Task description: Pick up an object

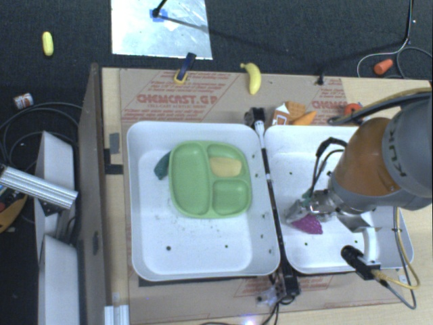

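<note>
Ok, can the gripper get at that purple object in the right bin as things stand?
Probably yes. The gripper is already low in the right bin, right beside the purple object, with bare bin floor around it and nothing lying on top. A hold isn't visible yet.

Below me the floor (pixel 304 19) is dark carpet, with a shiny metal sheet (pixel 161 19) lying flat at the top and black cables (pixel 30 124) looping at the left. My bench (pixel 203 93) is topped with brown cardboard printed in red letters, and a yellow banana (pixel 252 78) lies on its far edge. A small yellow thing (pixel 47 43) sits on the carpet at upper left, a silver rail (pixel 37 187) slants at the left beside a white box (pixel 57 249), and an orange piece (pixel 383 66) lies by a thin cable at upper right.
</note>
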`<action>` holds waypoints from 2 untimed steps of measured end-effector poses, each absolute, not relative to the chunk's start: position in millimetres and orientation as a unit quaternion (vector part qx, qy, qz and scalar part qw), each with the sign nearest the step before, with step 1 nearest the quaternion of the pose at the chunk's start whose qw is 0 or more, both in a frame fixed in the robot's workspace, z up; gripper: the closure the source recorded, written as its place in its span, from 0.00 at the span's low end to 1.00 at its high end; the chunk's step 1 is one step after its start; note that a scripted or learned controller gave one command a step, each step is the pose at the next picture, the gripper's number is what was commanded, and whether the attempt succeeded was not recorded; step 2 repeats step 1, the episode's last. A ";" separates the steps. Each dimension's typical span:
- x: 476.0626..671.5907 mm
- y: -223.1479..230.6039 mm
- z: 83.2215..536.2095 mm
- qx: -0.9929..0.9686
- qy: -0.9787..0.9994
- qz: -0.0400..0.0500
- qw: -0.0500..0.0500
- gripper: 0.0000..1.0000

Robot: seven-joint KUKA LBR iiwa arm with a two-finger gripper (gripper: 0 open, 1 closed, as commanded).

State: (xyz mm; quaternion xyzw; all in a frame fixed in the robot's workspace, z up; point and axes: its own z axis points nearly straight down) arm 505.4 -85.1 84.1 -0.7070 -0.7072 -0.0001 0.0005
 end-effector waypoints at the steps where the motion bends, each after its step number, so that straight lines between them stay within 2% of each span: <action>1: 507.1 -84.9 94.9 -0.707 -0.708 -0.001 -0.001 1.00; 2: 507.1 -84.9 94.9 -0.707 -0.708 -0.001 -0.001 1.00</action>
